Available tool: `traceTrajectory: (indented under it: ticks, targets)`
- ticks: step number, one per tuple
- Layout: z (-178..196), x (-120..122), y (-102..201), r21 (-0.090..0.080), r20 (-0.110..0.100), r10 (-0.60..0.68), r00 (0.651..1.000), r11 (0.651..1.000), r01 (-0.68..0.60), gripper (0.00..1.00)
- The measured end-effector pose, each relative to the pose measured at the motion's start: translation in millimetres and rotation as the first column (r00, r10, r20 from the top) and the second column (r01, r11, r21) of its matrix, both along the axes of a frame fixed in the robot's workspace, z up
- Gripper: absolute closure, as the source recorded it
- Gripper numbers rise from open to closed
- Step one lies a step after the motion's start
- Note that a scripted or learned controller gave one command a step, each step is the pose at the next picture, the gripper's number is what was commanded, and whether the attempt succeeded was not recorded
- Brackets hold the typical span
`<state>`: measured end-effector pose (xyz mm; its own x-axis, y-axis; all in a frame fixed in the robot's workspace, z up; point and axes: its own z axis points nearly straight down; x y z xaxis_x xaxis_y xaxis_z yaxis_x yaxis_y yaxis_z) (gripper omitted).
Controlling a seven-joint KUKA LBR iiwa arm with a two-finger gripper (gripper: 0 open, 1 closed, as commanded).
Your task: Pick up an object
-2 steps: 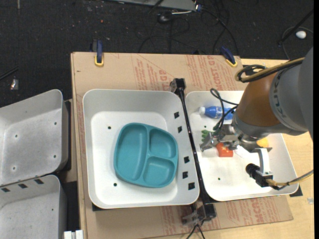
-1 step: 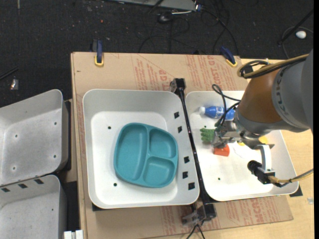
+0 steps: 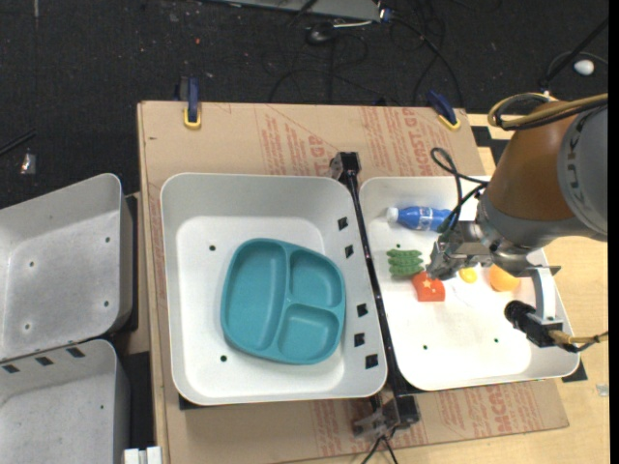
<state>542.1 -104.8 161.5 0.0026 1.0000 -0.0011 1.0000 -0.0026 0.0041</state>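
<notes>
Here the gripper (image 3: 447, 262) hangs low in the right bin (image 3: 464, 361), right of frame centre; whether it is clenched I cannot tell. The red block (image 3: 429, 287) lies just below-left of it, touching or nearly so, with the green toy (image 3: 405, 260) to its left.

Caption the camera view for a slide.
Gripper hovering over red block in right bin; teal divided tray in left bin.

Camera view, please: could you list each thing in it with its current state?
Teal divided plate: flat, right way up, in left bin.
Blue bottle: on its side, right bin.
Green toy: lying in right bin.
Red block: resting below gripper.
Orange piece: lying beside the arm.
</notes>
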Motion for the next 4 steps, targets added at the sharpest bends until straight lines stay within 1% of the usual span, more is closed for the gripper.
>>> traceTrajectory:
  ticks: [2,3,4]
  targets:
    - [88.1,-0.1,-6.0,0.0,0.001,0.005,1.0,1.0,-0.005,1.0]
    - [95.2,16.8,47.7,0.002,-0.002,0.011,1.0,1.0,-0.011,1.0]
    - [81.8,27.7,99.5,0.002,-0.005,0.01,1.0,1.0,-0.01,1.0]
